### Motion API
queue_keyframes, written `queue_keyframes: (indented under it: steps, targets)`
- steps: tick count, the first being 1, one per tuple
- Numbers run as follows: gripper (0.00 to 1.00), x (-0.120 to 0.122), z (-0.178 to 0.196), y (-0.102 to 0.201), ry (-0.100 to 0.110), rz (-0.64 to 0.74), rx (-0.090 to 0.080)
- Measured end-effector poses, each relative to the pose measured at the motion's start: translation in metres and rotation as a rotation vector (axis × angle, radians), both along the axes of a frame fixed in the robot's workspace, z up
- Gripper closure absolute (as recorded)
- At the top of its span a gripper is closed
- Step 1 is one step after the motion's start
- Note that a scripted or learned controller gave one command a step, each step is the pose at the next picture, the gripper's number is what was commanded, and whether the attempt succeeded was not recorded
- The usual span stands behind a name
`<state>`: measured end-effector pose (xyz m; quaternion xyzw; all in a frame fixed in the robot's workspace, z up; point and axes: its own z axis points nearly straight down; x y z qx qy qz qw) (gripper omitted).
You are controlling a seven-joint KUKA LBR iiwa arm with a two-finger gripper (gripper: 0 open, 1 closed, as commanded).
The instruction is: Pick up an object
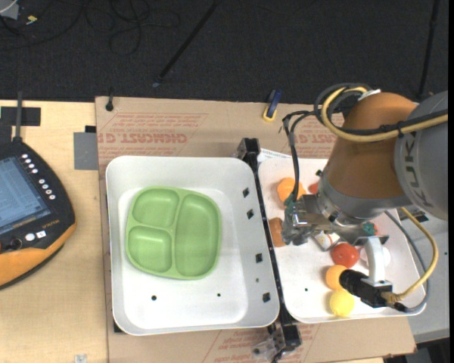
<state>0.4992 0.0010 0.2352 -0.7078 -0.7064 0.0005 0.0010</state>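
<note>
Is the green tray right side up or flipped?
Right side up: the green tray lies flat in the left bin, its three compartments facing up.

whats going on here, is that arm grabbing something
A grey and orange robot arm reaches in from the right and hangs low over the right bin, which holds small toys: a red ball, yellow ones and an orange piece. Its gripper is near the bin's left wall; whether it grips anything is unclear. The left bin holds a green divided plate.
</note>
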Motion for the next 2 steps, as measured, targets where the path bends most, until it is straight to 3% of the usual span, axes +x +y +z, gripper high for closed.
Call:
queue_keyframes:
  steps: [2]
  targets:
    - [1.00,0.006,-0.014,-0.005,0.005,0.001,-0.001]
